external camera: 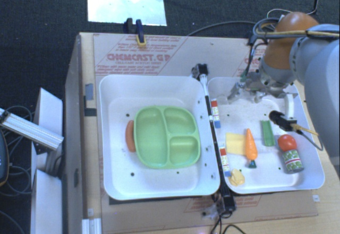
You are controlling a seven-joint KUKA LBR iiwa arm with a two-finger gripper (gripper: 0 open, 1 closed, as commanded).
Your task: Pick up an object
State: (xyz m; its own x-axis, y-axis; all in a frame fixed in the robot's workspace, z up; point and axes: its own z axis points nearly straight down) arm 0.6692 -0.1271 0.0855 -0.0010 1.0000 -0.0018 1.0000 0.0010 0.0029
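Note:
My gripper (245,95) hangs over the far part of the right bin (313,174), its fingers spread open with only bare bin floor between them. Nearer the front of that bin lie a yellow cheese slice (234,143), an orange carrot (250,145), a green stick (266,133), a red-topped jar (290,154) and a small yellow piece (237,177). All of these sit apart from the gripper, toward the front edge.
The left bin (114,174) holds a green divided plate (166,136) with an orange sausage (129,136) along its left side. A ridge with labels (215,121) divides the two bins. The grey arm (313,52) comes in from the upper right.

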